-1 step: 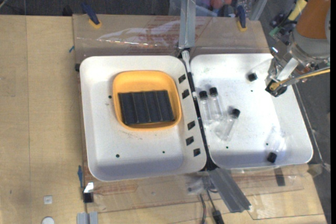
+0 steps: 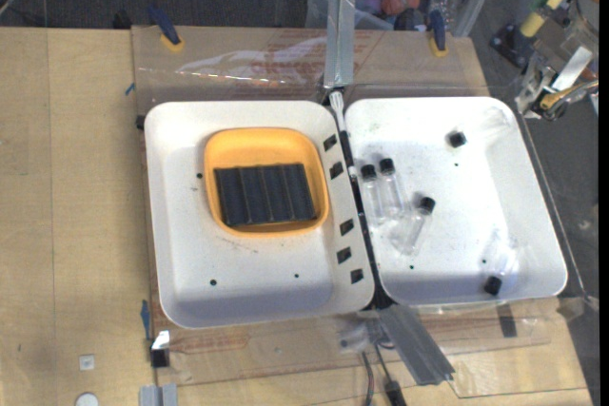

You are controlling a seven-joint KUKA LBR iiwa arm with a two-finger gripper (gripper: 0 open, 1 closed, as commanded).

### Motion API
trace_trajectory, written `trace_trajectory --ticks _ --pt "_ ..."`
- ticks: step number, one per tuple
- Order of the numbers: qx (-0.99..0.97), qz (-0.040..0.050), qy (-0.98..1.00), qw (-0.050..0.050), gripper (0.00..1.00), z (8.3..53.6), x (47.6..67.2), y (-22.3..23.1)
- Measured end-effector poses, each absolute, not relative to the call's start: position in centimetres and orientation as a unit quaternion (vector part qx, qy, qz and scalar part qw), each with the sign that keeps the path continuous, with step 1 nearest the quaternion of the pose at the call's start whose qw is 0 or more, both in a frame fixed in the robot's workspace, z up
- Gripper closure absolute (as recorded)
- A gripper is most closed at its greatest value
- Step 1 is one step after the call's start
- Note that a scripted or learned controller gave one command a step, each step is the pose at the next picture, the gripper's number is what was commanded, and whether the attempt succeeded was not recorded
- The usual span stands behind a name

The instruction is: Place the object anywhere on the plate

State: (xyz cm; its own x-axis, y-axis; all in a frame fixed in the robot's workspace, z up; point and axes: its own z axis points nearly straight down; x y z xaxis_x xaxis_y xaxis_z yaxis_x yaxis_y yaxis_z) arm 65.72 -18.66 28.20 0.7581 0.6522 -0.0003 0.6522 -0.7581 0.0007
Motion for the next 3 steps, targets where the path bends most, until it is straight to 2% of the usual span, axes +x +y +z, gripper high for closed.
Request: trace_trajectory --ticks 1,2,3 --pt "0.871 0.0003 0.491 0.001 1.0 34.5 65.5 -21.1" --pt "0.817 0.0003 0.576 0.001 1.0 43.6 66.8 -20.7" --pt "0.749 0.0 0.662 0.001 1.0 43.5 66.8 -21.4"
